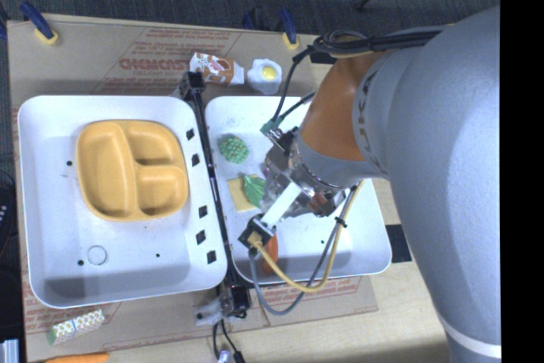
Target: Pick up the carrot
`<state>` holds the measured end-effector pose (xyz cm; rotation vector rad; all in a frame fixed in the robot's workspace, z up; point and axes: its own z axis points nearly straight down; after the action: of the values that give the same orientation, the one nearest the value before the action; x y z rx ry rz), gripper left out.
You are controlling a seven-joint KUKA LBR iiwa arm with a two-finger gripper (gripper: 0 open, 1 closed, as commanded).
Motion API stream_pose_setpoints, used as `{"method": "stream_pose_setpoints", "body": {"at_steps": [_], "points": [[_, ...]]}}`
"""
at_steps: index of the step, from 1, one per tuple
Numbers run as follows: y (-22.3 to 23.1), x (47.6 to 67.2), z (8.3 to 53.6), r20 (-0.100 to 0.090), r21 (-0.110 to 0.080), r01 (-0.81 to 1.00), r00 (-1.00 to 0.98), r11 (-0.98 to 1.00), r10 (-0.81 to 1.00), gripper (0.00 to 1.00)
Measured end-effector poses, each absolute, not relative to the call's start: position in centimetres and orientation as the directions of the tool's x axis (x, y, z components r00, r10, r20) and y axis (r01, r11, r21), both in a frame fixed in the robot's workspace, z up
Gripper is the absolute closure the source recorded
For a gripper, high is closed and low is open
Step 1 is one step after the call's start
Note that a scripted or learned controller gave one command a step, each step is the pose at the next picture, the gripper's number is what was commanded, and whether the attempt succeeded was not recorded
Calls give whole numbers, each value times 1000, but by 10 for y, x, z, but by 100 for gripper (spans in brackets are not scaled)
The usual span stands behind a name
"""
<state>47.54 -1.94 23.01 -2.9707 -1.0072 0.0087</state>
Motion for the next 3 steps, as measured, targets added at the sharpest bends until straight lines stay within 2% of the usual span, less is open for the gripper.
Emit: {"method": "stream_pose_setpoints", "body": {"at_steps": [1,2,3], "points": [[42,475,191,-6,-7,491,871,-871,491,100],[-7,492,290,-2,-3,534,845,-845,534,100],[-6,475,222,-4,-6,540,842,-842,540,100]]}}
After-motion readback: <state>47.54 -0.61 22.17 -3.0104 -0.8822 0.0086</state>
